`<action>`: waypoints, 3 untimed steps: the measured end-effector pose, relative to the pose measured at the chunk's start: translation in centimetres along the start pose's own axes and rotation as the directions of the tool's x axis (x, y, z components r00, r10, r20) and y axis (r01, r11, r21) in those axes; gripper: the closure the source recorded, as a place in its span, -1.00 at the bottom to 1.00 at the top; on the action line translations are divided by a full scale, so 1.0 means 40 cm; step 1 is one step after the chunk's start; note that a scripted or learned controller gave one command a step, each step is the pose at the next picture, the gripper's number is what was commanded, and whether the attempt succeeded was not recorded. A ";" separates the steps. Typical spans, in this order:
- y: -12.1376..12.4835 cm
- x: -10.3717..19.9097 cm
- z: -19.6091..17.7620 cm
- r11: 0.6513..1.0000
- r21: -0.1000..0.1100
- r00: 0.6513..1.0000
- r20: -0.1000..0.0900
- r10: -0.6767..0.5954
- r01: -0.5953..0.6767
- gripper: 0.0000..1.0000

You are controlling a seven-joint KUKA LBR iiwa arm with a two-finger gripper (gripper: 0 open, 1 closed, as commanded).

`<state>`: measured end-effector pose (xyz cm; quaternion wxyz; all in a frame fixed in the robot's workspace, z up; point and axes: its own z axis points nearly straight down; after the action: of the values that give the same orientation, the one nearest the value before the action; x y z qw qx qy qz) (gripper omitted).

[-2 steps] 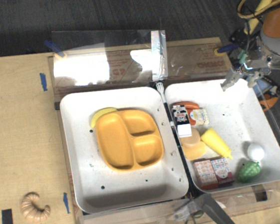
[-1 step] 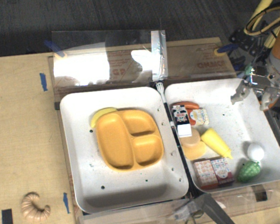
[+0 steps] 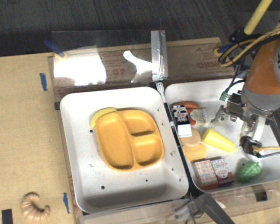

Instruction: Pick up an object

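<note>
Camera view: packet (image 3: 180,115), print perhaps unreadable

Both white bins (image 3: 78,141) are showing smooth, faintly glossy plastic. The yellow divided tray (image 3: 129,138) is presenting matt, moulded plastic. The bench top (image 3: 18,148) is appearing as matt cardboard or fibreboard. The green object (image 3: 249,170) is looking bumpy, possibly soft plastic. The small cartons (image 3: 213,171) are showing printed paper. The arm's orange band (image 3: 266,72) is gleaming smoothly.
</note>
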<state>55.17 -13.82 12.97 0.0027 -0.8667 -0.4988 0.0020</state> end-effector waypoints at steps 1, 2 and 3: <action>-0.060 0.039 0.106 1.000 -0.011 1.000 -0.002 0.008 -0.008 -1.00; -0.057 0.038 0.079 1.000 -0.015 1.000 -0.004 0.011 -0.011 1.00; -0.056 0.183 -0.138 0.866 -0.004 0.866 -0.005 0.499 -0.499 1.00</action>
<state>56.92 -6.38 18.51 0.0006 -0.9662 -0.2578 -0.0002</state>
